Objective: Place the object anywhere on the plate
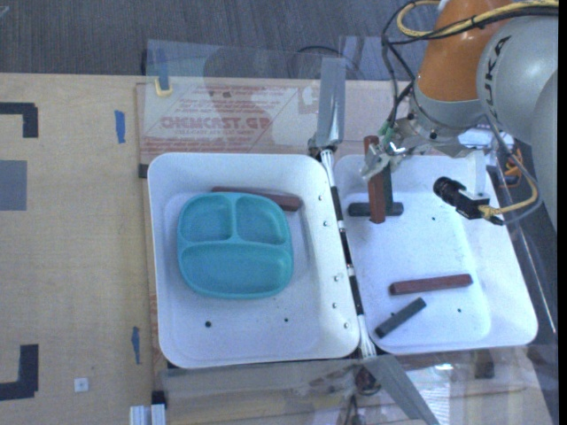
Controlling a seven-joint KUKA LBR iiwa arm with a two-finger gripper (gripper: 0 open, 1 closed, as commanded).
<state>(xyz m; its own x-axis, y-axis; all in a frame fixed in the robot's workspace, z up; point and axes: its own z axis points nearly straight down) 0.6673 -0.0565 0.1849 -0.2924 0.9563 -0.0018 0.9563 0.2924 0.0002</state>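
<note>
claw [379, 162] gripping a reddish-brown stick [378, 191], hanging upright over the right bin [505, 317] | teal divided plate [236, 244] sitting in the left bin [168, 326]

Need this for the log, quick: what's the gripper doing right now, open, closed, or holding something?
Gripper: closed on the upright brown stick, over the right bin.

- Only readable-ish thing: faded red print on the clear plastic sheet [226, 118] lying flat on the wooden counter [71, 237] behind the left bin. Big line looks like "CHEMCAST GP", not 100% sure.
- Smaller red lines above and below it are too blurry to read.
</note>
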